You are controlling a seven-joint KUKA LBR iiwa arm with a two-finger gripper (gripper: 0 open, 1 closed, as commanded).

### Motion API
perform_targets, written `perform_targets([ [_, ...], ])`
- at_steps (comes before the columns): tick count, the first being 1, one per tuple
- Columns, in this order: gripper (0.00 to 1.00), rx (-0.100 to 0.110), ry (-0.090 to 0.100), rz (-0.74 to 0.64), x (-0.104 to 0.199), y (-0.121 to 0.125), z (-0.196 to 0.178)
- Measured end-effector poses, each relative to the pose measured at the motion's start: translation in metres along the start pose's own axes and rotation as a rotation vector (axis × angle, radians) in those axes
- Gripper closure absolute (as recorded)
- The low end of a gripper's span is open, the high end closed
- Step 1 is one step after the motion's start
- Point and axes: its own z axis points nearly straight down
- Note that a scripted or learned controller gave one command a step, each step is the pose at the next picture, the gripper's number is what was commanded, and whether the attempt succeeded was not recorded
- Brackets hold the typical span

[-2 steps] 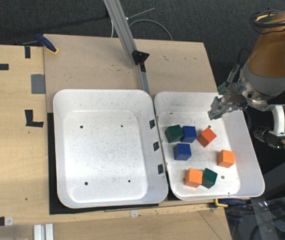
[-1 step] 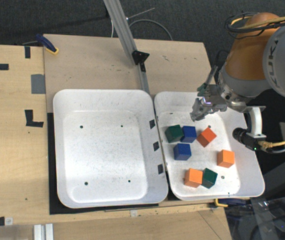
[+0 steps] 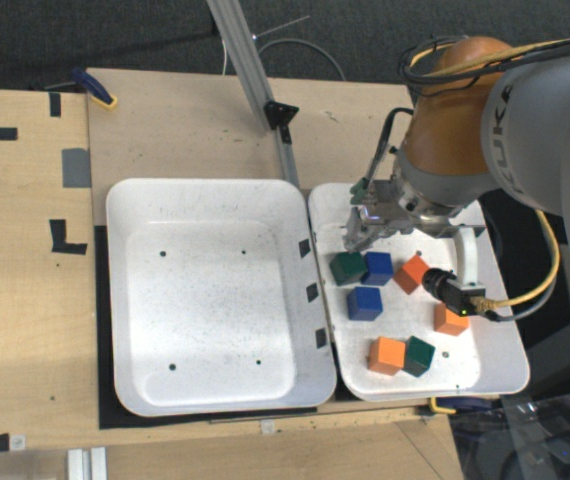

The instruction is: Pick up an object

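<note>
Above green cube, hand (right bin)

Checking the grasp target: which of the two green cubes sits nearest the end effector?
The dark green cube at the right bin's upper left; the other green cube lies near its bottom.

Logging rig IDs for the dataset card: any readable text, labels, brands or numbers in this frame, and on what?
"KU": raised letters on the grey arm housing, running up its left edge; the rest of the word is cut off by the curve and not legible.
No legible print on the two shallow white bins, the coloured cubes or the wooden bench.
</note>
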Motion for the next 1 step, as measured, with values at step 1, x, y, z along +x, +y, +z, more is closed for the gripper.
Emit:
perform_targets([
  [1,1.00,0.001,0.000,0.000,0.0565,-0.0034,0.0138],
])
